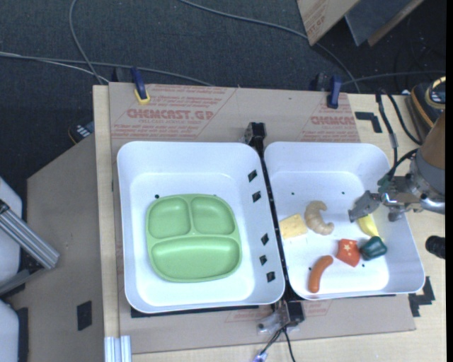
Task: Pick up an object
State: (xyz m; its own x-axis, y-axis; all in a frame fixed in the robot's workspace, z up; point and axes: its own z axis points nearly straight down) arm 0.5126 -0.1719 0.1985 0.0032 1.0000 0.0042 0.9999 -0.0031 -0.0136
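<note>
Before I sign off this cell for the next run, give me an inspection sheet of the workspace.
Surface: bench of printed board, bearing two white bins side by side.
Job's things: in the right bin, a cheese wedge, croissant, sausage, red piece, green piece and yellow piece.
Clutter: green divided tray in the left bin.
Gripper: gripper over the right bin, beside the yellow piece; nothing seen between its fingers.
Cables: several across the dark floor; one below the bins' front.
Surroundings: blue clamps at the bench's far edge; cardboard at top.
</note>
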